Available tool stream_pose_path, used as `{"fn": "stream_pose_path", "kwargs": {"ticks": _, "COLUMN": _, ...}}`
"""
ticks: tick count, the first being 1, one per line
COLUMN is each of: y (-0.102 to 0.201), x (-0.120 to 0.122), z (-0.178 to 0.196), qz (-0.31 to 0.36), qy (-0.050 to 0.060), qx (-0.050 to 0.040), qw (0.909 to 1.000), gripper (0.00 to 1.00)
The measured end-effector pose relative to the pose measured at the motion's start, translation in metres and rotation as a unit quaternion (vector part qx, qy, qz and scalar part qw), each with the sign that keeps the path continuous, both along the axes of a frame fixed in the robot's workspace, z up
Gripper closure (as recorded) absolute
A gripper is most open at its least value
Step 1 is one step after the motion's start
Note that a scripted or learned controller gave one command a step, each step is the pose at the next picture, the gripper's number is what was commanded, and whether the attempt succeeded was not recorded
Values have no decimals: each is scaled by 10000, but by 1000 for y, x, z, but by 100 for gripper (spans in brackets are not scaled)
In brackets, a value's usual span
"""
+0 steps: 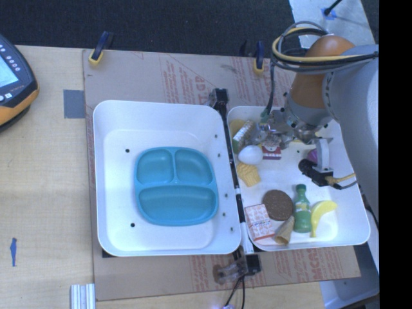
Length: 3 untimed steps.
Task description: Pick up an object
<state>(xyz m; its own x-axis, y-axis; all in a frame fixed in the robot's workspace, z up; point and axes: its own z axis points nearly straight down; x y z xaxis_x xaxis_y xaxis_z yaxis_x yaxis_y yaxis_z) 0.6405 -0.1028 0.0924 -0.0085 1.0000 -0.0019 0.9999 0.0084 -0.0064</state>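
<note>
I've got the gripper (273, 132) low in the right bin (351, 237), over the clutter by the white egg (250, 154). Can't tell its opening. I'd drop straight onto one item, clear of the wall. Blue plate (176, 187) in left bin (109, 172); tan counter (45, 192), dark floor (161, 8).

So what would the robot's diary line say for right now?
stage: reaching | gripper: low over right bin, far end, near white egg | held: nothing seen | left bin: blue plate
</note>
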Motion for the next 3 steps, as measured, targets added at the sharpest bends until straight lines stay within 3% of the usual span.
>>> {"fn": "stream_pose_path", "kwargs": {"ticks": 1, "y": 2, "x": 10, "z": -2, "qz": -24, "qy": 115, "qx": -39, "qw": 9999, "gripper": 0}}
{"fn": "stream_pose_path", "kwargs": {"ticks": 2, "y": 1, "x": 11, "z": 11, "qz": -12, "qy": 113, "qx": -42, "qw": 9999, "gripper": 100}}
{"fn": "stream_pose_path", "kwargs": {"ticks": 3, "y": 45, "x": -52, "z": 105, "qz": -1, "qy": -30, "qx": 19, "qw": 10000, "gripper": 100}}
